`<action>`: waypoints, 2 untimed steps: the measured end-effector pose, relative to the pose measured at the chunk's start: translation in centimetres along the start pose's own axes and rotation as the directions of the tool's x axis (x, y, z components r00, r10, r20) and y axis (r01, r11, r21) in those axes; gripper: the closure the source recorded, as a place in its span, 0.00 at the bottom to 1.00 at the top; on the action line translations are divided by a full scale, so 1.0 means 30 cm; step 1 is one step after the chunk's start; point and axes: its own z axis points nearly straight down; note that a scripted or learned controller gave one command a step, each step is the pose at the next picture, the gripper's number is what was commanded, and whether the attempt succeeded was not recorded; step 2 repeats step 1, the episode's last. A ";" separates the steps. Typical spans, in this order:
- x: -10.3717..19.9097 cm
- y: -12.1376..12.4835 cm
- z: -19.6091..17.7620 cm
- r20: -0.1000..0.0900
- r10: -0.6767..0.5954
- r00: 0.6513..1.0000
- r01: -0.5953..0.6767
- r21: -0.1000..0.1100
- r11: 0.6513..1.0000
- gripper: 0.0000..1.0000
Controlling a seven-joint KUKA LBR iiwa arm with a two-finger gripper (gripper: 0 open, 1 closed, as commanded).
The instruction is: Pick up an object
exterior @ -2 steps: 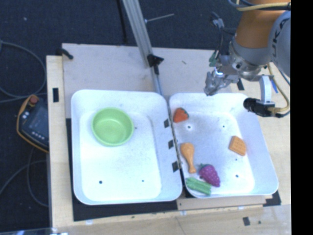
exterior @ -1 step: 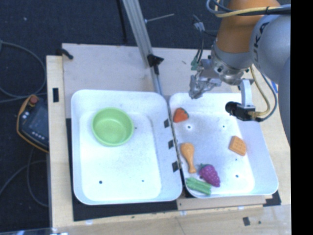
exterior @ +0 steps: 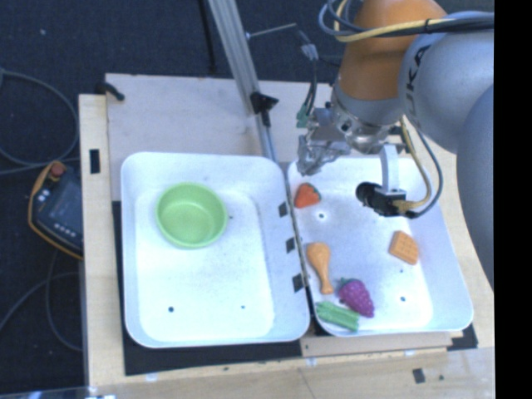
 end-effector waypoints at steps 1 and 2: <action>0.162 -0.043 0.042 0.000 0.000 1.000 0.000 0.001 1.000 1.00; 0.162 -0.043 0.042 0.000 0.000 1.000 0.000 0.001 1.000 1.00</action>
